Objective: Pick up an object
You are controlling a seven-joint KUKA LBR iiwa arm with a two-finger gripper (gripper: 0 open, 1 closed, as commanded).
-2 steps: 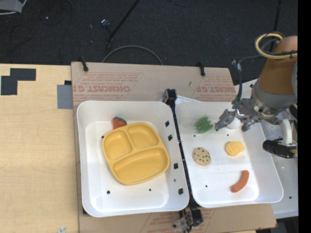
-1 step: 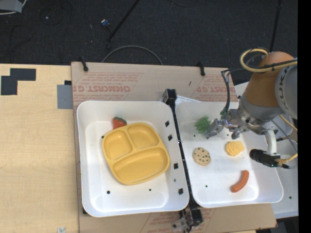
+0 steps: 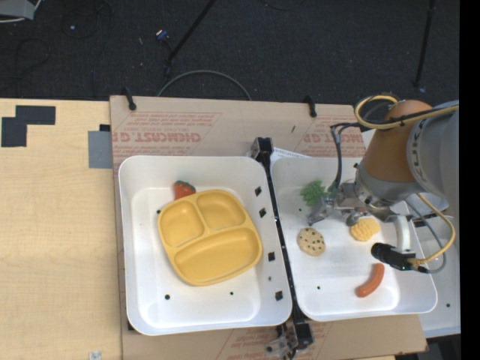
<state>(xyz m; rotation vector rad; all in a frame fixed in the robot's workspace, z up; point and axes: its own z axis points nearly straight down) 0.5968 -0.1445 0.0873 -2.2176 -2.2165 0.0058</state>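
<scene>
right white bin (image 3: 420, 302), gripper (image 3: 330, 207) spread open over green leafy toy (image 3: 313, 192), cookie (image 3: 310, 241) just below

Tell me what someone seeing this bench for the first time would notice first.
Probably the yellow divided plate, lying at a tilt in the left bin with a small red and green toy at its upper edge. Next, the grey arm with its orange band reaching over the right bin, where a cookie, a green leafy piece, a yellow piece and a reddish sausage lie scattered.
</scene>
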